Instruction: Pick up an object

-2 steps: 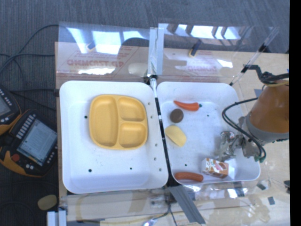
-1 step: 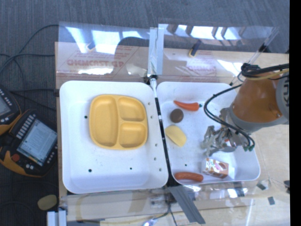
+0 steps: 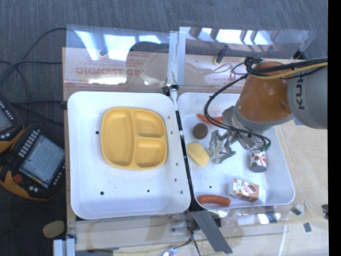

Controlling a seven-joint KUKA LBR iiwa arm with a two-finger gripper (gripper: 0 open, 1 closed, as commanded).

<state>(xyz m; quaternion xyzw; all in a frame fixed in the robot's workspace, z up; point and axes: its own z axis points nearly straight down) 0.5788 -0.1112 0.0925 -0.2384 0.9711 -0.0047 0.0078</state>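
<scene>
My gripper [image 3: 222, 147] hangs low over the middle of the right bin [image 3: 279, 191], below the orange wrist band, with its metal fingers spread and nothing between them. A yellow rounded piece [image 3: 197, 154] lies just left of the fingers. A brown round piece [image 3: 200, 130] sits above it, next to an orange carrot-like stick [image 3: 209, 118] partly hidden by the arm. A small red and white can [image 3: 258, 160] lies to the gripper's right. A red and white packet [image 3: 245, 190] and a red sausage [image 3: 213, 200] lie near the front wall.
The left bin [image 3: 85, 191] holds a yellow divided tray [image 3: 134, 137]. A clear plastic wall stands behind both bins. Black cables loop from the wrist. A handheld controller [image 3: 32, 161] lies on the floor at the left.
</scene>
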